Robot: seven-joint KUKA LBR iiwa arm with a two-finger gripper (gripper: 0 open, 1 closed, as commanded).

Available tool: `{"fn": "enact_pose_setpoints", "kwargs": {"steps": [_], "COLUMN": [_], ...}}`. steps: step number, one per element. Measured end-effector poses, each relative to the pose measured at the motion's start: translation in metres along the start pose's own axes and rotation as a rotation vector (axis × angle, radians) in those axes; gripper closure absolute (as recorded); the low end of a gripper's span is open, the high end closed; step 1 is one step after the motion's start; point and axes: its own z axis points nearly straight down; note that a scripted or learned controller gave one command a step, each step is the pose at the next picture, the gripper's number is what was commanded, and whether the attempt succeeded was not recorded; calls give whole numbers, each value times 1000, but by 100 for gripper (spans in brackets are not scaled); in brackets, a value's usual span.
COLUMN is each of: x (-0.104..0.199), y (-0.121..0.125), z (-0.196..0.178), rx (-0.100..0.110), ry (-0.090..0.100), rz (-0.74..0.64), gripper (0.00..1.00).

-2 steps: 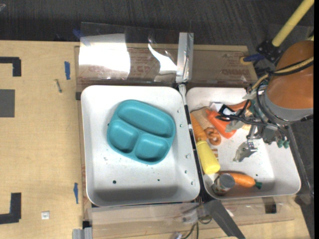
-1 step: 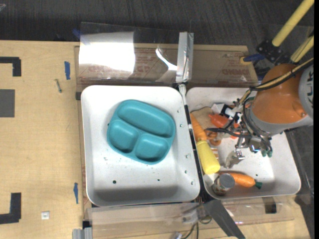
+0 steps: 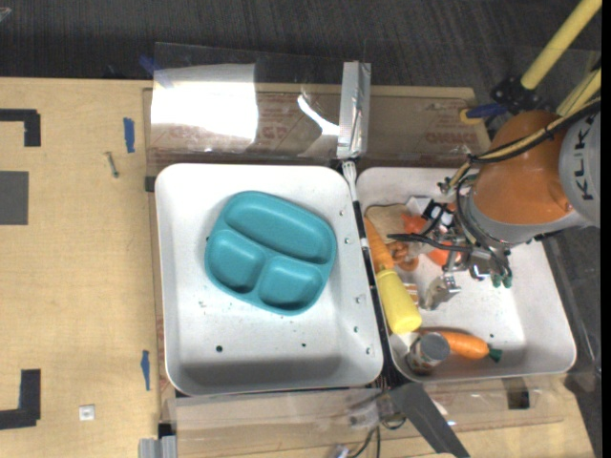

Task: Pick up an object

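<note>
On the right side of the bench [image 3: 67, 256], the right bin [image 3: 544, 337] holds a loose scatter of small play-food pieces, while the left bin [image 3: 191, 351] carries a teal divided plate [image 3: 270, 250]. Above the right bin hangs the grey arm with its orange band [image 3: 520, 184], and the claw [image 3: 441, 284] sits low over the bin's middle; whether it is spread or pressed together cannot be told, since cables and metal parts clutter that spot. Just left of the claw, along the bin's left wall, lies a yellow corn cob [image 3: 398, 301], with an orange piece [image 3: 378, 247] above it. Near the bin's front edge rests a toy carrot [image 3: 460, 344], touching a small dark jar with a grey lid [image 3: 428, 351]. The corn cob looks like the nearest candidate: probably light, hollow, stiff plastic, smooth and rounded, so likely to roll or slip. Pinching it across its narrow middle seems the safest hold.
</note>
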Motion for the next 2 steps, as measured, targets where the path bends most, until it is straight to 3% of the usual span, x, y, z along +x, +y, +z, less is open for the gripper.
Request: {"fn": "enact_pose_setpoints", "kwargs": {"steps": [2], "x": [-21], "y": [-5], "z": [1], "rx": [-4], "ry": [2], "rz": [32], "gripper": [0]}}
